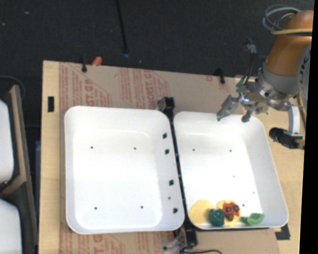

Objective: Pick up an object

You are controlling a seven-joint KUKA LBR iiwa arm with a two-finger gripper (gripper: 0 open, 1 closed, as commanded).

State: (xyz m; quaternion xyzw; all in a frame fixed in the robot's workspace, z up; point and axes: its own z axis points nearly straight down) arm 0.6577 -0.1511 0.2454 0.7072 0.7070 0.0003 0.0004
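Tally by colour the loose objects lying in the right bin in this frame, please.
Yellow: 1, a flat round piece
Dark green: 1, a lumpy piece
Red with yellow: 1, a small toy
Light green: 1, a small piece
Total: 4, all clustered along the near edge of the right bin. The gripper hangs over the far edge, away from them.

A single fixed camera looks down on the bench (56, 144) from above at a slant, far enough back to take in both white bins whole. The left bin (71, 161) and the right bin (271, 179) lie side by side across the middle of the view. The arm (287, 51) comes in at the upper right corner.
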